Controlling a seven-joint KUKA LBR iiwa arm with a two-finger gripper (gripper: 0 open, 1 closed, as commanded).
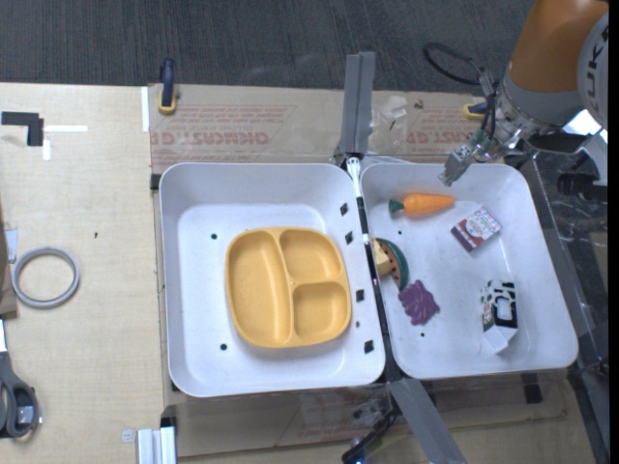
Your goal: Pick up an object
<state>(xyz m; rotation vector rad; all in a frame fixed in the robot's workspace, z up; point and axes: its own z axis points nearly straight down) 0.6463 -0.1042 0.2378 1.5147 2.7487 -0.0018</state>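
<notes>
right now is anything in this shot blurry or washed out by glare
Camera view: mostly sharp, even light; the gripper is small and slightly soft, so its fingers can't be read; mild glare whitens the right bin wall; the toy carrot and yellow divided plate are crisp with faint shadows.

Roll of grey tape on wooden bench, scissors at left edge, blue-handled clamp behind bins
</notes>
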